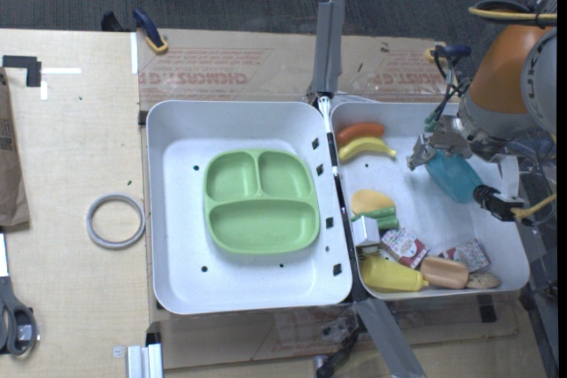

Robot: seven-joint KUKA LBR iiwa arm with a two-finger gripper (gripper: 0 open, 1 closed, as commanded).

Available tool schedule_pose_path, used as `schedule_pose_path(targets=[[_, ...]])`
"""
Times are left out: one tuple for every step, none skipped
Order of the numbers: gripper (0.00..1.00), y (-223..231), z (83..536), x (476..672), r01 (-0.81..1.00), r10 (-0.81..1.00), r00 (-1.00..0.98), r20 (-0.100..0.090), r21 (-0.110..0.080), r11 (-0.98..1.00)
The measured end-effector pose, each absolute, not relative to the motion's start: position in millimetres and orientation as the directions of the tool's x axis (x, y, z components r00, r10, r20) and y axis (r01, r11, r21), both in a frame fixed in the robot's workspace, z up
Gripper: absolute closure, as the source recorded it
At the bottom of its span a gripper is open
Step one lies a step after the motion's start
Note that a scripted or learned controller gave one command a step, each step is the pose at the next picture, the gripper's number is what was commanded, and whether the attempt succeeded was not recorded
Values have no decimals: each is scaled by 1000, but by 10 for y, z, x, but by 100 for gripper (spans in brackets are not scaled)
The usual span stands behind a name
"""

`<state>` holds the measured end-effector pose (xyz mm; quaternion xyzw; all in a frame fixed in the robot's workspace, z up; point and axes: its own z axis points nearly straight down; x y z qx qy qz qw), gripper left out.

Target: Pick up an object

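My two-finger gripper (431,153) grasps a translucent blue plastic object (454,177). A yellow toy banana (367,150) lies near, beside my fingertips.

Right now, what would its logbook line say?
claw: over right bin | blue object: at claw, grip unclear | green plate: left bin

The tabletop (80,155) is pale wood on the left, with a sheet of taped brown cardboard (230,66) spread under the two white bins. The left bin (168,217) and right bin (509,266) sit side by side, touching at their inner rims. A roll of tape (116,220) lies left of the bins. Scissors (16,325) rest at the near left edge, and a brown paper bag (11,155) lies at the far left.
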<state>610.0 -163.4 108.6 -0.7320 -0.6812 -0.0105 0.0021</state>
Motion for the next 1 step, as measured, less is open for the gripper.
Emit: schedule_pose_path(targets=[[100, -1154, 1873, 6404, 783, 783, 622, -3, -2, -622]])
